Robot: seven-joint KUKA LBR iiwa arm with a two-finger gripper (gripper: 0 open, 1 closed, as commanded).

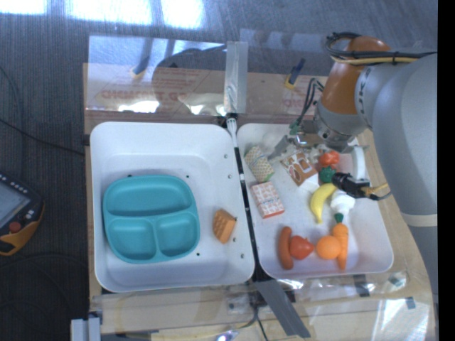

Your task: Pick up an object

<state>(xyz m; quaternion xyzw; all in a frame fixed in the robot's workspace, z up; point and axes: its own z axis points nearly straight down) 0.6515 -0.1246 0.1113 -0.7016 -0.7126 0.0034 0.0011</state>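
Note:
My gripper hangs low over the back of the right bin, below the orange-banded wrist. Just in front of it lie a brown-and-white packet and a small patterned box. A red tomato sits beside the wrist. Farther forward are a pink checked box, a banana and a white piece. Nothing shows held in the gripper.
Along the right bin's front lie a sausage, a red pepper, an orange and a carrot. The left bin holds a teal divided plate and an orange bread piece. A ridge divides the bins.

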